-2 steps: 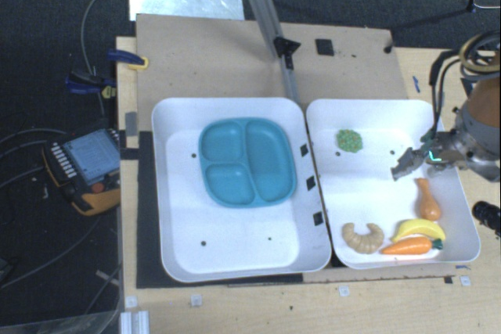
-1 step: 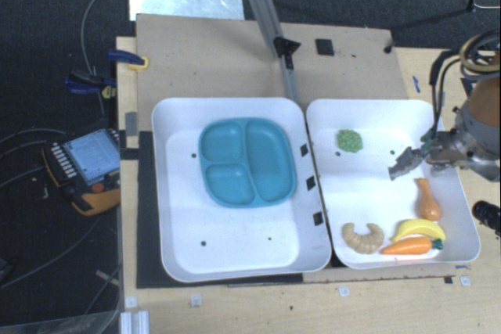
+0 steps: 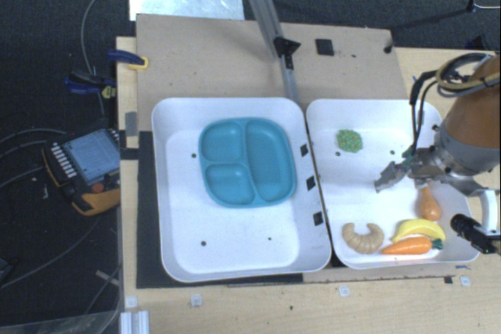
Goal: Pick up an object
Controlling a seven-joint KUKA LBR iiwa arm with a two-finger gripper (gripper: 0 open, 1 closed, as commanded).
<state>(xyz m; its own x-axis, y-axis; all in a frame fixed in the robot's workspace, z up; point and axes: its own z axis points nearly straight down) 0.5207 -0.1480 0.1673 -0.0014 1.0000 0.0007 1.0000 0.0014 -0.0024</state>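
At the bottom right of the frame, along the near edge of the right bin [image 3: 368, 129], lie a croissant [image 3: 364, 237], a carrot [image 3: 409, 246] and, touching it just above, a banana [image 3: 419, 228], with an orange pear-shaped piece [image 3: 428, 205] close behind them. Above that piece, at the right edge, the grey and orange arm [image 3: 470, 125] holds its jaws [image 3: 389, 177] low over the bin floor, gripping nothing, though whether they are open or closed cannot be told. Farther back sits a green lump [image 3: 349, 140], and the left bin [image 3: 176, 192] holds a blue divided plate [image 3: 247, 161] on the brown worktop [image 3: 203, 51].
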